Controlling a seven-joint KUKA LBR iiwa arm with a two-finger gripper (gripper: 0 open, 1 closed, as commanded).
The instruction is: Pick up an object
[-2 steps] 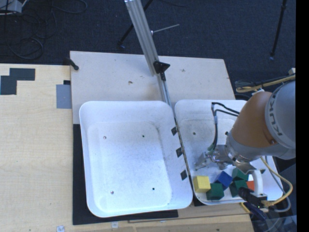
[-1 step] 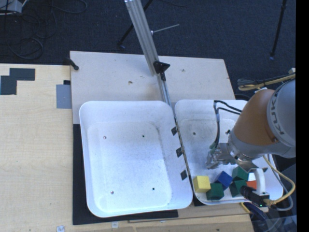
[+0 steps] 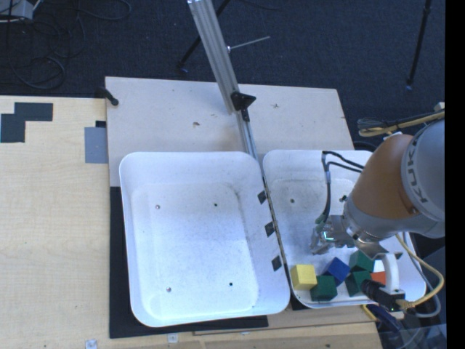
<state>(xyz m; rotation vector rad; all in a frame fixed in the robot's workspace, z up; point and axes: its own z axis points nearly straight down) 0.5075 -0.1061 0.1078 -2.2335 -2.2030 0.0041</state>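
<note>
**Claw low in the right bin, blocks clustered just beyond it**

The gripper (image 3: 320,240) hangs low over the floor of the right bin (image 3: 294,173), and whether it is released or clenched cannot be told; the tip is small and blurred here. The loose blocks lie at about five o'clock from it, near the bin's front rim: a yellow block (image 3: 304,275) closest to the divider, a dark green block (image 3: 325,288) touching it at its four o'clock, a blue block (image 3: 338,268) just beside both, and another green block (image 3: 361,261) further toward three o'clock. An orange and white piece (image 3: 379,271) shows past that, though it may belong to the arm's fittings rather than the pile.

The arm's orange band (image 3: 381,177) and grey body cover the bin's right side, so anything under them is hidden. Black cables loop above the wrist.

The left bin (image 3: 138,195) sits touching the right one. Both rest on a pale board (image 3: 174,115) over a light wooden bench (image 3: 51,217), with dark carpet beyond at twelve o'clock and a slanted metal rail (image 3: 218,57) rising there.
</note>
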